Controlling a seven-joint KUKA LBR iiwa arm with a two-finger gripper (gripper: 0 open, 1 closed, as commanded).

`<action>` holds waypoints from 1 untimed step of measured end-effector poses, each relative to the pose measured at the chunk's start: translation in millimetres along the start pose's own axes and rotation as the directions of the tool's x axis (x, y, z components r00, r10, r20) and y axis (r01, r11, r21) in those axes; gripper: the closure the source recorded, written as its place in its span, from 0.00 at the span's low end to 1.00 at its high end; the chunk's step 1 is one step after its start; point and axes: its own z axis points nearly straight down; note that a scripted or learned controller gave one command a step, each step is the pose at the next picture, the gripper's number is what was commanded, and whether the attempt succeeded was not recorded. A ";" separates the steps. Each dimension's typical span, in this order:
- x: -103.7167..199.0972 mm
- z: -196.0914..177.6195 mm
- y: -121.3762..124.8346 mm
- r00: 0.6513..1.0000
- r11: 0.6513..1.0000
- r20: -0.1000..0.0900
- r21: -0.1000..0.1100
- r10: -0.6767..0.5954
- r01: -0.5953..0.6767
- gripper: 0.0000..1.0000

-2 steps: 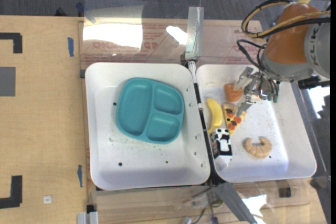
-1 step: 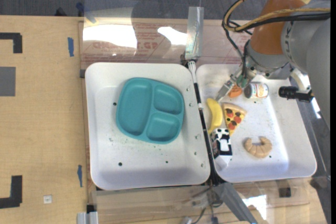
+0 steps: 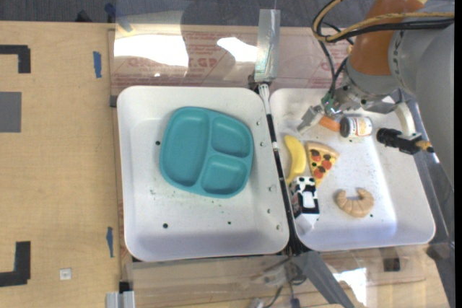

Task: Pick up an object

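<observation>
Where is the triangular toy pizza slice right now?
In the camera view's right white bin, the triangular toy pizza slice lies just right of the yellow banana, above the tan croissant.

Bins: 2, white, shallow, i.e. left bin (image 3: 130, 155) + right bin (image 3: 404, 216).
Left bin: 1 item, a teal plate (image 3: 206, 151) w/ 3 compartments.
Right bin: 6 items, 1 of each:
- 1 banana (image 3: 294, 157)
- 1 pizza slice (image 3: 320, 159)
- 1 croissant (image 3: 355, 201)
- 1 black-and-white block (image 3: 306, 195)
- 1 small bottle (image 3: 357, 127)
- 1 orange piece (image 3: 329, 122), type unclear

Total loose items: 7. No duplicates of any kind.
</observation>
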 end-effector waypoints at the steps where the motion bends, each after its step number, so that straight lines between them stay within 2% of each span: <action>1: -0.9 14.9 7.1 0.974 0.974 -0.001 0.002 0.227 -0.227 0.00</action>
